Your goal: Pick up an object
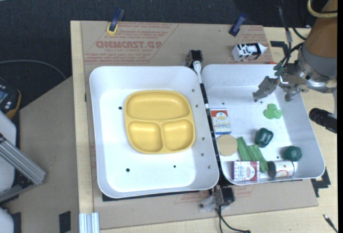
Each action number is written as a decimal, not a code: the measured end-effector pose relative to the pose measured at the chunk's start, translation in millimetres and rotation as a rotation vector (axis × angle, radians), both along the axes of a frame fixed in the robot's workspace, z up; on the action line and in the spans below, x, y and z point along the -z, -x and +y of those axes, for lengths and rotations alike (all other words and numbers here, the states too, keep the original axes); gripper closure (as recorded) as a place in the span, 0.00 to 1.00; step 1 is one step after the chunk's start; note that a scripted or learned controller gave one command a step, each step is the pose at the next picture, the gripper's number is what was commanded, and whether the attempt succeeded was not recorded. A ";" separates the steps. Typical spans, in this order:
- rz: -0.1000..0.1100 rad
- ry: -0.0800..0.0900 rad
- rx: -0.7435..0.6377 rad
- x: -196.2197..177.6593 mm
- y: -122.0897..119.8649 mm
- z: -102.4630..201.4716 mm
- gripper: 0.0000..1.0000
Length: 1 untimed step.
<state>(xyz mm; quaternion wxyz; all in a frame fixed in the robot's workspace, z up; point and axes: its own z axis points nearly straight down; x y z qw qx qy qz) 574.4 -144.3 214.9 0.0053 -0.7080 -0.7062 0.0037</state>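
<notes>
Small light-green toy piece (273,112), just below the end effector (277,89), on the floor of the right bin (244,74). Probably light and stiff, a little slippery; best taken across its narrow middle. End effector spread open, grasping nothing. Further below, dark green pieces (263,136).

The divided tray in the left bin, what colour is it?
Yellow. The divided tray shows plainly in the camera view, in the left bin.
</notes>
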 end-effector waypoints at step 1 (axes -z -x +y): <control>-0.013 0.002 -0.003 -6.9 -2.8 0.2 0.00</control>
